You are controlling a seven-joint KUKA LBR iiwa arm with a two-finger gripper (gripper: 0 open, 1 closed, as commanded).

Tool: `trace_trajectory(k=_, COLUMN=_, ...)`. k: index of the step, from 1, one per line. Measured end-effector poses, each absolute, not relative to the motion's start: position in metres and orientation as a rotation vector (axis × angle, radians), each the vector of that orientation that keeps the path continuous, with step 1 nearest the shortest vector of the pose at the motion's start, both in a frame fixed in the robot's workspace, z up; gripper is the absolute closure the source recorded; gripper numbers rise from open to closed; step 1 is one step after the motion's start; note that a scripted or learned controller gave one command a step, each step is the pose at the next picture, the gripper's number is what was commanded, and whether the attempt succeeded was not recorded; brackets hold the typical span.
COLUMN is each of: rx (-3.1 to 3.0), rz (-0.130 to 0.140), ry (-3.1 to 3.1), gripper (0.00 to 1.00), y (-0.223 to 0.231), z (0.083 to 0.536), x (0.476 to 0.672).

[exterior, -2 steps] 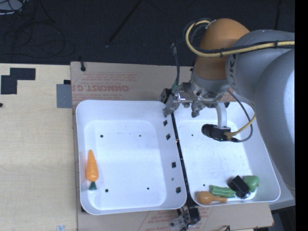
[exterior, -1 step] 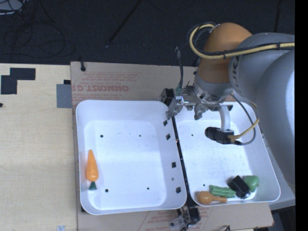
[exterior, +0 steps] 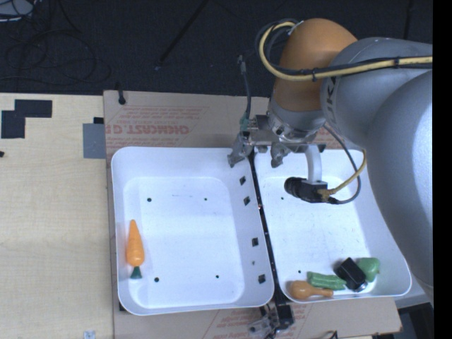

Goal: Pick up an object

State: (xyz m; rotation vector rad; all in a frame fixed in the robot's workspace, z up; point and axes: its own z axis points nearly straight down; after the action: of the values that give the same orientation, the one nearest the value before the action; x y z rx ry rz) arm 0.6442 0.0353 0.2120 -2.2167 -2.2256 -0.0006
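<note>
Camera view: tapered orange carrot (exterior: 134, 244), smooth white bin (exterior: 183, 189).

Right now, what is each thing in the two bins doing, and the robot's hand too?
Toy carrot: lying flat by the left wall of the left bin, leaf end toward the camera.
Green toy: lying at the near edge of the right bin.
Orange toy: lying right beside the green toy.
Black block: resting against a green piece in the near right corner.
Gripper: hanging over the bins' far edge, nothing seen in it.
</note>
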Motion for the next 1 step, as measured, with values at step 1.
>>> trace_trajectory(k=1, rx=-2.218, rz=0.001, ry=-2.223, gripper=0.0, y=0.0545, z=0.2232, x=0.6438)
